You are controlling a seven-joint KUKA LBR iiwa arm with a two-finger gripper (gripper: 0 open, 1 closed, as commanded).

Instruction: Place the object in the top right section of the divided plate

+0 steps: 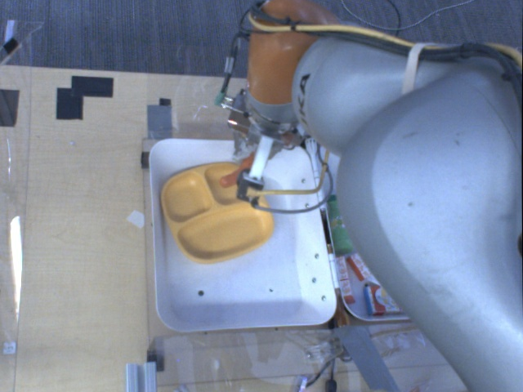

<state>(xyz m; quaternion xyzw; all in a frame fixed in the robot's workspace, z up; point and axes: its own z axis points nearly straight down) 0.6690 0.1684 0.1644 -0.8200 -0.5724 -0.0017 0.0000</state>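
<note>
Pale wood bench (73, 243), grey carpet beyond. Grey arm (425, 178) reaches in, covering most of the right bin (350, 307). Left bin (245, 292) holds a yellow divided plate (221, 235). Gripper (243, 155) hangs over the plate's upper right compartment; its opening cannot be told, nor any hold. Orange-red object (230, 176) lies in that compartment, partly hidden beneath the gripper. Green packet (339, 231) and red-and-white packet (368, 288) sit in the right bin.

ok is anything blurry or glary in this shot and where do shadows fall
Camera view: the arm looms close and soft, out of focus; the plate and bin are sharper; a grey shadow lies along the bin's lower edge; a white glare streak sits on the clear panel at left.
</note>
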